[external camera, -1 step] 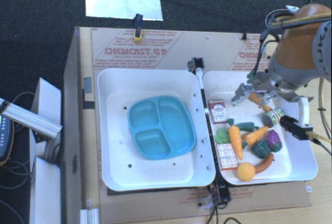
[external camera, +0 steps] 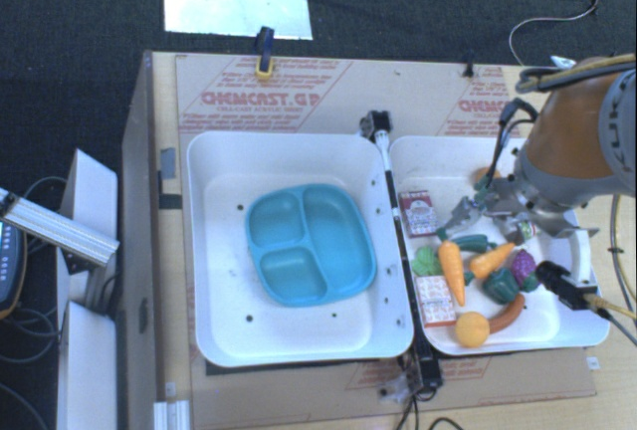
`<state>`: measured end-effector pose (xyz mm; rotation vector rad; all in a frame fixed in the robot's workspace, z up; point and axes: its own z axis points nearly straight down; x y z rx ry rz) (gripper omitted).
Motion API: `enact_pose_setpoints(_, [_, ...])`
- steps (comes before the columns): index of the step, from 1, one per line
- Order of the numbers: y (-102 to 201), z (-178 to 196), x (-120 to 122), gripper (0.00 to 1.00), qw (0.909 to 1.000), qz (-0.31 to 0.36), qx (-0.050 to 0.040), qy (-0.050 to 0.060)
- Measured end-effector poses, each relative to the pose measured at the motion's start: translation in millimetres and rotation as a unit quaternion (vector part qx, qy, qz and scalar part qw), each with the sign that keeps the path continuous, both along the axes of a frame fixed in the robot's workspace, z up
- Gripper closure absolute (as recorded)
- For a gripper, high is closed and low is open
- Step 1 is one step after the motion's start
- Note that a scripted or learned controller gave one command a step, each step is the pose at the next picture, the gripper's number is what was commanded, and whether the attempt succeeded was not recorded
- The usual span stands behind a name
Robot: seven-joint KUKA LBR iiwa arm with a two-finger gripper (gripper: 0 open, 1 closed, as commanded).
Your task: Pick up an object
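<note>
While the gripper [external camera: 468,215] hangs low in the right bin [external camera: 438,159], whether it grips anything cannot be told. Just below it one carrot [external camera: 453,269] lies lengthwise, tip pointing away from it. Farther off, one blue tray [external camera: 310,243] occupies the left bin [external camera: 224,219].

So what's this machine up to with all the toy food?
A grey and orange robot arm reaches in from the right over the right-hand bin, which holds toy food: a carrot, an orange ball, a purple piece and small cartons. Its gripper hangs low just above the pile, near the red carton, with nothing visibly held. The left bin holds a blue divided tray.
</note>
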<state>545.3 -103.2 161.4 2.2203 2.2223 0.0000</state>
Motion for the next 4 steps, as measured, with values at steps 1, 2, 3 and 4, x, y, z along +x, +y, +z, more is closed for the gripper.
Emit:
enact_pose_setpoints(1, [15.7,-50.9,-24.5,0.00,1.0000,0.001,-0.0005,-0.005])
enact_pose_setpoints(2, [-49.2,-21.8,32.2,0.00,1.0000,0.000,-0.0009,-0.002])
enact_pose_setpoints(3, [-68.3,-77.2,94.3,0.00,1.0000,0.001,-0.0002,-0.001])
enact_pose_setpoints(4, [-68.5,-65.6,95.7,1.00,1.0000,0.003,-0.0011,-0.003])
